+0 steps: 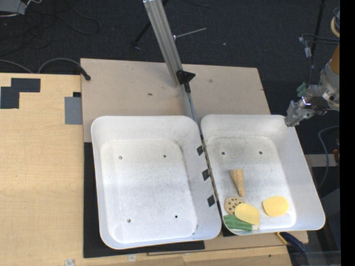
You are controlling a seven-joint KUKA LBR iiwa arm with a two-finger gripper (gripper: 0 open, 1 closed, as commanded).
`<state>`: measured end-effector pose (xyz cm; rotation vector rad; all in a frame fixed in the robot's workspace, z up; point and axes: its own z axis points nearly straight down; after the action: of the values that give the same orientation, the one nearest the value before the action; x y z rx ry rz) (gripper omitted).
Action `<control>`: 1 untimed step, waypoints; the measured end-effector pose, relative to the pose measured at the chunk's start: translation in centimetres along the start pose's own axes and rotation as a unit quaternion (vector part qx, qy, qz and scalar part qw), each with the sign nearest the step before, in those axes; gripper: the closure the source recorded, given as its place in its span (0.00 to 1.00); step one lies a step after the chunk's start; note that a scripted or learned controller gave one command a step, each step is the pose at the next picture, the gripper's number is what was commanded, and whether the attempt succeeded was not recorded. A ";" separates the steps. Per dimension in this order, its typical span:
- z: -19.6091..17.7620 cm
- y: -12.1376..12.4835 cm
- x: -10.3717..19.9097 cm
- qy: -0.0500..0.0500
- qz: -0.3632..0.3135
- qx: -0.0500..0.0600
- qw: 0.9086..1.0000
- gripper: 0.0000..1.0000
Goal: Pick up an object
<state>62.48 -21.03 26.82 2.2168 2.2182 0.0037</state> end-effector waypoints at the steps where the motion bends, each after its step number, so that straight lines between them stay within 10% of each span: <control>1: 0.0 -0.7 4.2 0.002 -0.001 0.004 1.000 1.00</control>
<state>61.75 -16.79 26.76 2.2201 2.2275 -0.0004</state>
